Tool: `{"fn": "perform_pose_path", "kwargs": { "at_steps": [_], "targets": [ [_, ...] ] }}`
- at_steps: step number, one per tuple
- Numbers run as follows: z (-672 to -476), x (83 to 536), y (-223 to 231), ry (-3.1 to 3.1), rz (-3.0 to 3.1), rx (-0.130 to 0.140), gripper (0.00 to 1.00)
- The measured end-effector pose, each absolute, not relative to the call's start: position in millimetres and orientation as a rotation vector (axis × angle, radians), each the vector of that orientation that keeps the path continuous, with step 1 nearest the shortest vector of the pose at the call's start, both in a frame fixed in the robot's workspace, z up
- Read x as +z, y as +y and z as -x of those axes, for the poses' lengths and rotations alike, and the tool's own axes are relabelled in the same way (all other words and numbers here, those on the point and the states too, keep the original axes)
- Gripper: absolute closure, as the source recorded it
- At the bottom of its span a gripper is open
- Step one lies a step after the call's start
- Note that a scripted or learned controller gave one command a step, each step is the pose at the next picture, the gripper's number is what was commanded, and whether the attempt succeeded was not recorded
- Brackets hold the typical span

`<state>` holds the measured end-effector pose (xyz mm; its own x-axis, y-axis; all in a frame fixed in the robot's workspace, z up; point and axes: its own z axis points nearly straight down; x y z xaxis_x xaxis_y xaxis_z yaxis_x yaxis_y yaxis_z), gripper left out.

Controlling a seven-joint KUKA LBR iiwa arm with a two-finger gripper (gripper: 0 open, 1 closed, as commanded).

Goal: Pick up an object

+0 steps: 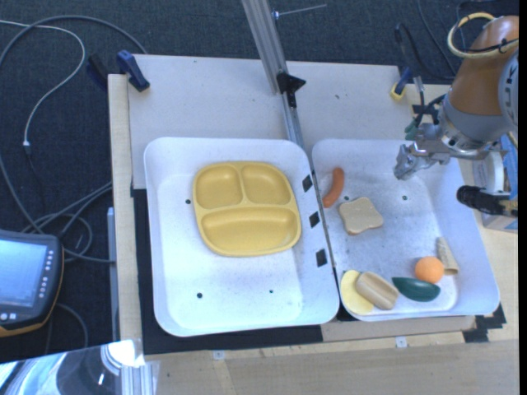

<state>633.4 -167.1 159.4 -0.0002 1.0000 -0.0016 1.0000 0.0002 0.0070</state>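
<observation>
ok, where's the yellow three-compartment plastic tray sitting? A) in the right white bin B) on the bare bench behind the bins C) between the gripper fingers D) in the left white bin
D: the yellow three-compartment plastic tray lies flat in the left white bin, across the divider from the food items in the right white bin.

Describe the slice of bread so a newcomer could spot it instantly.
Start at the right white bin, the one without the yellow divided plate. The bread slice lies flat in its left part, just right of the orange-red hot dog sausage. It is the one pale tan, squarish, flat item there.
</observation>
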Motion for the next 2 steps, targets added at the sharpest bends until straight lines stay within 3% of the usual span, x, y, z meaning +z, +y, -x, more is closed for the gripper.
{"fn": "perform_pose_path", "kwargs": {
  "at_steps": [1,2],
  "targets": [
    [-632.6,223,-161,2.218,-2.213,0.008,1.0],
    [-633.7,236,-161,2.22,-2.217,0.004,1.0]
  ]
}}
